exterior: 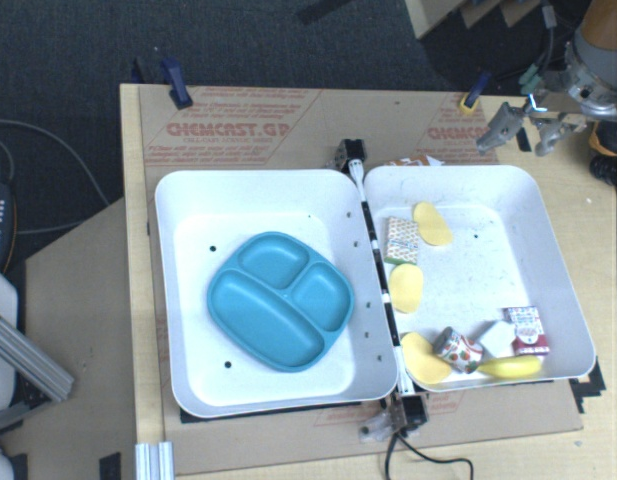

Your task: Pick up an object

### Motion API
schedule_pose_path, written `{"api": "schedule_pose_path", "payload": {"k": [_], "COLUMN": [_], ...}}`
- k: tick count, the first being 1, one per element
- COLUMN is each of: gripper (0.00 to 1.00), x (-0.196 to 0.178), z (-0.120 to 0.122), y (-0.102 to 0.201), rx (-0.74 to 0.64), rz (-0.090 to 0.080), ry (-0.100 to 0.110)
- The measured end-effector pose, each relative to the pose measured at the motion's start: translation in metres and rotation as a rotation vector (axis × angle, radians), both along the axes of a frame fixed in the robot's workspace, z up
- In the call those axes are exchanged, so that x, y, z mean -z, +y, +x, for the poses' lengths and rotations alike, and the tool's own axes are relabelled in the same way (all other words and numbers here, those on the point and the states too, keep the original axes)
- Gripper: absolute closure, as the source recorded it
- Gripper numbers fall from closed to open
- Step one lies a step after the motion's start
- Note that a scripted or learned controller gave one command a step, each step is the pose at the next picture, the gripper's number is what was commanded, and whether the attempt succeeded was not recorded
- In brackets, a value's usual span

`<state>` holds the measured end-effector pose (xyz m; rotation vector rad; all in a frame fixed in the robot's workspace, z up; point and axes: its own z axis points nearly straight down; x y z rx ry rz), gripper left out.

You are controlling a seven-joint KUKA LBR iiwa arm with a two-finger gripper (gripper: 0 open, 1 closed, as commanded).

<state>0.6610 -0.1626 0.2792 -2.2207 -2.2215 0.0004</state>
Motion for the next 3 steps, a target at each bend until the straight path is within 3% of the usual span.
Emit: {"api": "schedule_pose_path", "payload": {"k": [1,2,3], "gripper": [0.0,0.0,0.0], "x": [0.116,0.195,0.194], "z": [-0.002,0.005,0.006], "y": [0.017,0.032,0.031], "rx": [-0.001,-0.001,-0.001], "rz": [0.001,0.001,0.0], "ry": [0.002,0.002,0.0]}}
